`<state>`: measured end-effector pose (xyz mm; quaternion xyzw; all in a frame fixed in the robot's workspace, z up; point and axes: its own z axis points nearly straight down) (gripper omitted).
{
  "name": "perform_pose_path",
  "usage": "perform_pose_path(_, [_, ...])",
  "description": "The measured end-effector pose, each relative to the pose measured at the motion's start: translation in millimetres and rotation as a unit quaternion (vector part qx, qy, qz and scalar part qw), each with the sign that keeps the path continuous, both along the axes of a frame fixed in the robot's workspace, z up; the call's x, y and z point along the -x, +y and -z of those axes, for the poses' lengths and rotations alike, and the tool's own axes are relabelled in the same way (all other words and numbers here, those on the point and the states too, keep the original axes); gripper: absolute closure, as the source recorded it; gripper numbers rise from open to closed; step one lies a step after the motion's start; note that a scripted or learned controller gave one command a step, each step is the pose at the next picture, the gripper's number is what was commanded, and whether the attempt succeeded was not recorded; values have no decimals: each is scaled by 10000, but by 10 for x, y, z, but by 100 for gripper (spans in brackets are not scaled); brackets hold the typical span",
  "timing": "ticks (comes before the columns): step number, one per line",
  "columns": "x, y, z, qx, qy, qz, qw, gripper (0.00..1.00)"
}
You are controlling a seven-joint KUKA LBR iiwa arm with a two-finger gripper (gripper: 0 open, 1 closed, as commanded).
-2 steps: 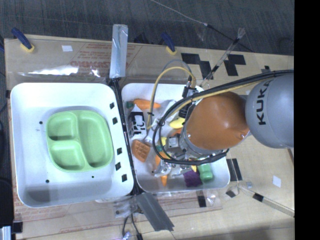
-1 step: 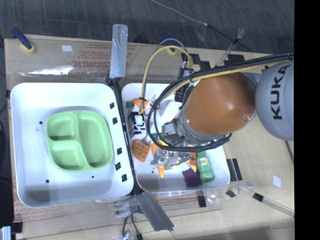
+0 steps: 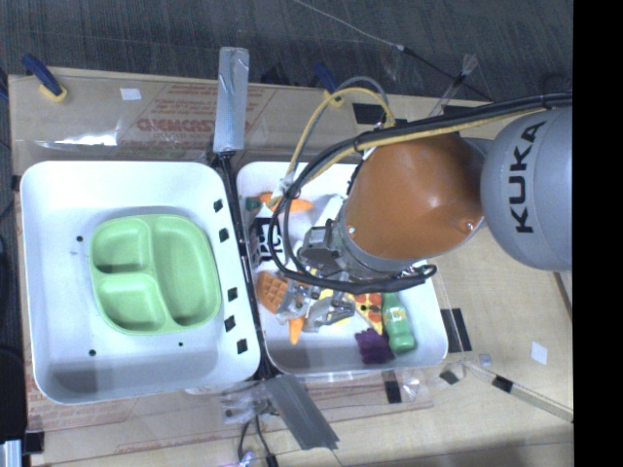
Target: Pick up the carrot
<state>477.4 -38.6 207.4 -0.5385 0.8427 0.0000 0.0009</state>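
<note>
In the right bin, an orange pointed piece that looks like the carrot lies near the front left, just below my gripper. The gripper hangs low over the bin's middle, under the orange wrist band. The view does not show whether the carrot is in its grasp. Another orange piece with a green end lies at the bin's far left corner, partly behind cables.
A tan waffle-like piece lies left of the gripper. Purple grapes, a green block and a yellow-red toy sit at the front right. The left bin holds a green divided plate.
</note>
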Motion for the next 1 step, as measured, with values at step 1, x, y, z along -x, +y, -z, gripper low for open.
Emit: perform_pose_path(1, [3,108,-93,2,12,2958,9552,100])
